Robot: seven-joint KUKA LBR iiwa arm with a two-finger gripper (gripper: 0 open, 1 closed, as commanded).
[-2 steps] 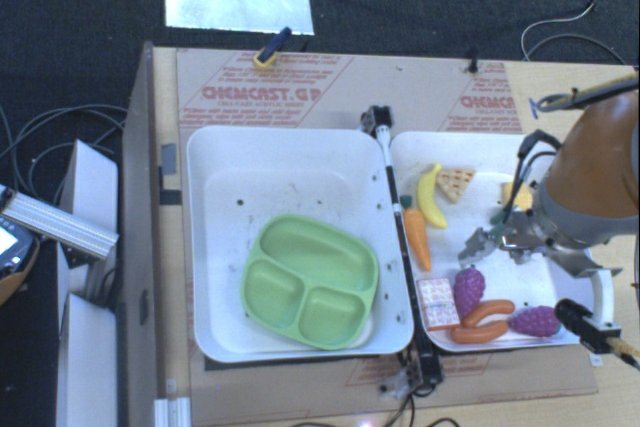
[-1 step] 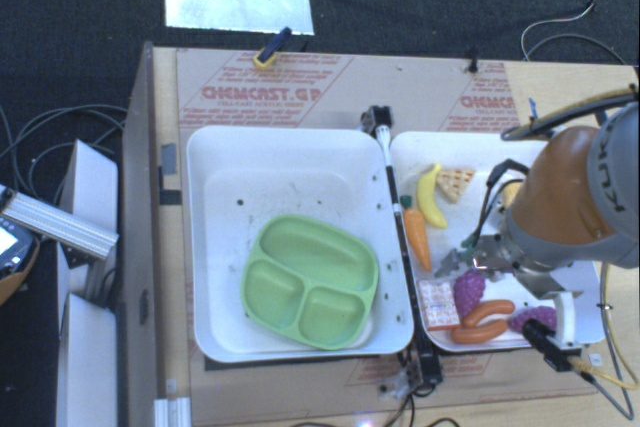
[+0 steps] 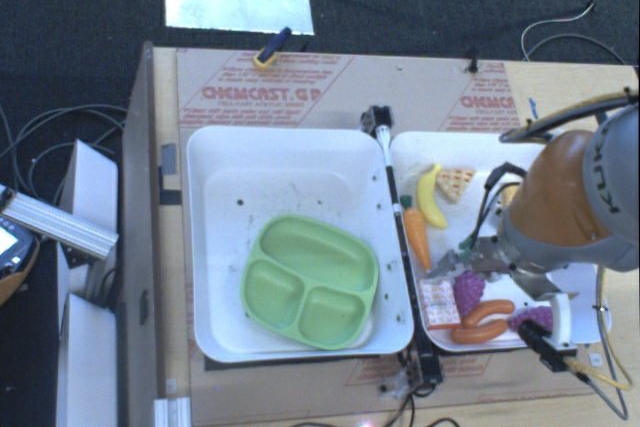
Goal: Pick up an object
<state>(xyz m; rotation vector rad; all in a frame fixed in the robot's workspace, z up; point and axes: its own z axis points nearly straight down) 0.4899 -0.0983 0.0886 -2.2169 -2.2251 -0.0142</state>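
Over the right bin (image 3: 470, 147) your arm (image 3: 570, 195) reaches in from the right, its wrist bent down so the hand (image 3: 452, 262) sits low, just above the purple grapes (image 3: 468, 289). You cannot tell from this angle how it is set. Beneath it lie a carrot (image 3: 417, 233), a banana (image 3: 431, 197), a waffle piece (image 3: 456, 182) and a sausage (image 3: 481, 314). Your left bin (image 3: 230, 165) holds a green divided plate (image 3: 311, 282) on the counter (image 3: 330, 85).

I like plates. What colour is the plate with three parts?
Light green. The divided plate lies in the left bin, seen in the camera view.
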